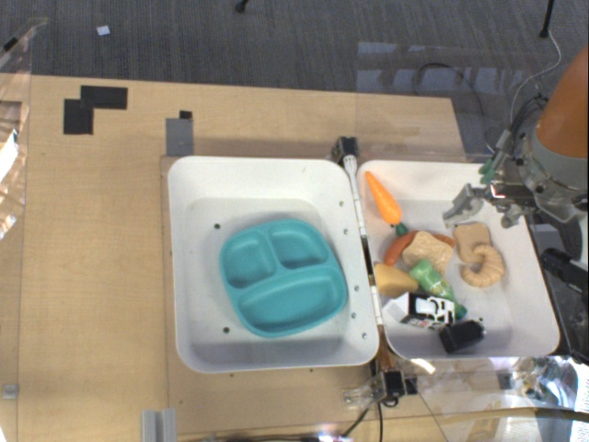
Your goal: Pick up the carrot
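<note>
The orange carrot (383, 198) with a green tip lies in the right bin (416, 175), close to its left wall and toward the back. My gripper (482, 206) hangs over the right side of that bin, well to the right of the carrot. Its two grey fingers (459, 204) stand apart, with nothing between them. The arm's orange band shows at the right edge.
The left bin (198, 247) holds a teal divided plate (282, 275). In the right bin, in front of the carrot, lie a tan bread piece (427, 249), a croissant (482, 263), a yellow wedge (394, 280), a green item (431, 277) and a black object (461, 336).
</note>
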Action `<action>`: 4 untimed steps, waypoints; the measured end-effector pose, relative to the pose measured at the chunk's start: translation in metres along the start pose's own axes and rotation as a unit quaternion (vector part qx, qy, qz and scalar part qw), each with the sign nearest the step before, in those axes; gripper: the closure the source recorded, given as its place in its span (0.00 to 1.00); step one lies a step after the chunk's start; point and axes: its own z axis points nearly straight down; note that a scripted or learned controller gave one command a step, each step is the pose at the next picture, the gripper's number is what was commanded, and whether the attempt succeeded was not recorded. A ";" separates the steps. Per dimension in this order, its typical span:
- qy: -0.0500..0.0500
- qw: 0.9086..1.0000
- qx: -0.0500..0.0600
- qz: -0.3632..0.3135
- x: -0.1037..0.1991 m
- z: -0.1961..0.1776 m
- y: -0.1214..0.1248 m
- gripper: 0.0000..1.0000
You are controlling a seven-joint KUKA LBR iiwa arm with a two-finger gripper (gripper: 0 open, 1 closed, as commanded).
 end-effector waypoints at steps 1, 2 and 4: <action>0.002 0.999 0.005 -0.036 0.049 0.088 0.052 0.00; 0.000 0.998 -0.003 0.067 0.014 0.185 0.104 0.00; 0.001 0.998 -0.005 0.065 0.016 0.173 0.106 0.00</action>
